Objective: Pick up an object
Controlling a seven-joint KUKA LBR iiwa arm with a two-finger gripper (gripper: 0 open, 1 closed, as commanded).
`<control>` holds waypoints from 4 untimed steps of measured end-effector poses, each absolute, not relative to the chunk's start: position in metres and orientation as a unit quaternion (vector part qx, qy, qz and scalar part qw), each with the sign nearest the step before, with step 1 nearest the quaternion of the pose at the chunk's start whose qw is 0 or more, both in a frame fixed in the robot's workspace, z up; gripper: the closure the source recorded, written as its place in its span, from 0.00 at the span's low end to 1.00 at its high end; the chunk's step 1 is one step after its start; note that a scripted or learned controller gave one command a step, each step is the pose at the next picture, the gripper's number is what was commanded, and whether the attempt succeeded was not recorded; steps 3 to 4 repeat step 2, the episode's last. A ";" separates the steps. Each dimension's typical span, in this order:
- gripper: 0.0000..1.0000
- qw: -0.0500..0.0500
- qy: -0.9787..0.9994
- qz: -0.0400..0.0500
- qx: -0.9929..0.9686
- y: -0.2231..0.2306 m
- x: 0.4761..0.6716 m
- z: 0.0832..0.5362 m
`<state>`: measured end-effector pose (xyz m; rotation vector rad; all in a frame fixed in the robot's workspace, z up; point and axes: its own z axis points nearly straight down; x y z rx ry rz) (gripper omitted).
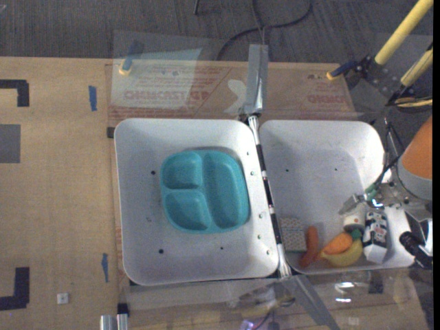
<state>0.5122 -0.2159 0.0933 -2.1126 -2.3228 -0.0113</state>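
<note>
Several small objects lie in the front right corner of the right bin (309,157): a speckled grey block (292,234), an orange carrot (311,245), an orange and yellow fruit piece (342,248), a small white item (353,221) and a black-and-white carton (375,238). My gripper (364,199) reaches in from the right, low over the bin, just above the white item and the carton. Nothing is visibly held. The wrist's orange band (421,151) sits at the right edge.
The left bin (137,184) holds a teal divided plate (205,190). A metal divider (265,184) runs between the bins. Yellow-handled tools (405,26) and cables lie beyond the bench at the back right.
</note>
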 end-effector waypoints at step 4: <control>1.00 0.000 -0.707 0.000 -0.708 -0.135 0.576 0.193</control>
